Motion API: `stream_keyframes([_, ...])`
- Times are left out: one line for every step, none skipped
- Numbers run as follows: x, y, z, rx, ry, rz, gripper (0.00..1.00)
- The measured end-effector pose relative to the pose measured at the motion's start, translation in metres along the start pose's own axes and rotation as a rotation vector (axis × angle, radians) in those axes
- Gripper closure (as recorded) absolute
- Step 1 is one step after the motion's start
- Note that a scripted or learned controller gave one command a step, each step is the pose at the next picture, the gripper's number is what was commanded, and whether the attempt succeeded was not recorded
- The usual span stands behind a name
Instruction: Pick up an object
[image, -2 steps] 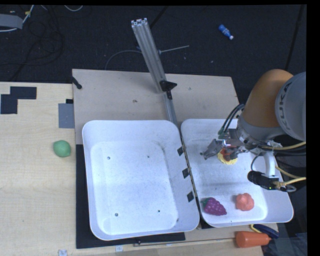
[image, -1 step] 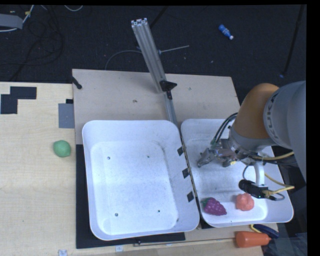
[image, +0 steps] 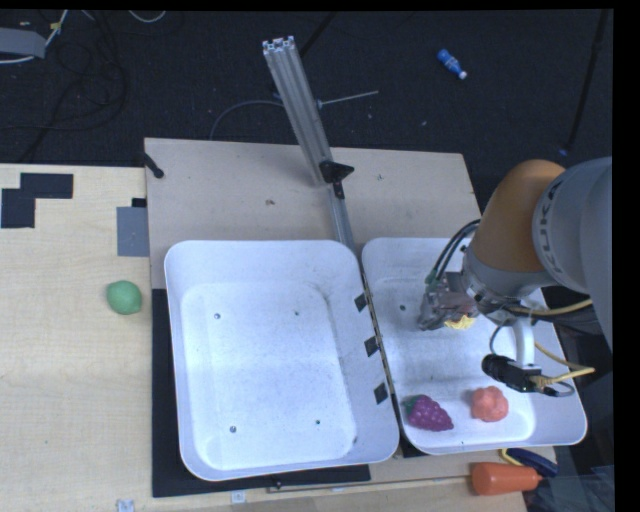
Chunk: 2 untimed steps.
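My gripper (image: 437, 316) reaches down into the right bin (image: 400, 270), near its middle. A small yellow object (image: 461, 322) lies right beside the gripper on its right side, partly hidden by it. A purple bunch of grapes (image: 430, 413) rests near the right bin's front edge. To its right lies a pink-orange lumpy object (image: 489, 403). The arm's orange band (image: 515, 215) and grey wrist cover the bin's far right part.
The left bin (image: 190, 270) sits beside the right one. A green ball (image: 125, 297) lies on the wooden bench at the left, outside the bins. An orange object (image: 503, 478) lies below the right bin's front edge. A metal rail (image: 305, 110) slants up behind the bins.
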<state>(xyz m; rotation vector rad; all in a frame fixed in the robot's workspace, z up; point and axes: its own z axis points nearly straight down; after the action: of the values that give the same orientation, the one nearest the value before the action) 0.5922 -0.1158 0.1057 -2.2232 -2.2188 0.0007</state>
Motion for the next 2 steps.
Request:
stream_keyframes([0.002,0.007,-0.060,-0.005,-0.001,-0.002,1.00])
stream_keyframes([0.007,0.010,-0.104,-0.004,0.000,-0.002,1.00])
